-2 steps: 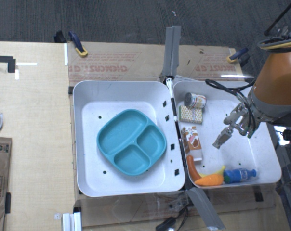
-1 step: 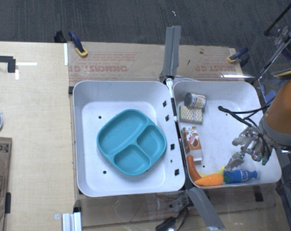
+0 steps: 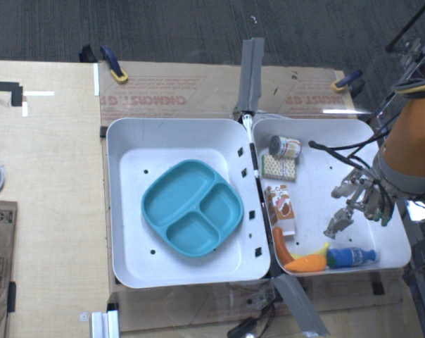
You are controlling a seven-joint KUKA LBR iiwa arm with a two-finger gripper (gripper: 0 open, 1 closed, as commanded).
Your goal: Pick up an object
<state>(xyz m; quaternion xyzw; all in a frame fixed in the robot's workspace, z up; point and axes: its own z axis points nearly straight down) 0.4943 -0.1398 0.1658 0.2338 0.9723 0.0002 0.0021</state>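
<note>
My gripper (image 3: 339, 208) hangs over the right part of the right bin (image 3: 318, 129), open, with nothing between its fingers. Just below it, along the bin's front wall, lie a blue bottle (image 3: 351, 258), a small yellow piece (image 3: 322, 249) and an orange carrot (image 3: 297, 260). A brown and white box (image 3: 281, 210) lies to the gripper's left. Farther back are a waffle-patterned square (image 3: 279, 167) and a small can (image 3: 286, 147) on its side.
The left bin (image 3: 117, 189) holds a blue divided plate (image 3: 192, 208). Black cables (image 3: 339, 152) run from the arm across the right bin's back. A grey post (image 3: 251, 76) rises between the bins at the back. Clamps (image 3: 114, 65) hold the board's far corners.
</note>
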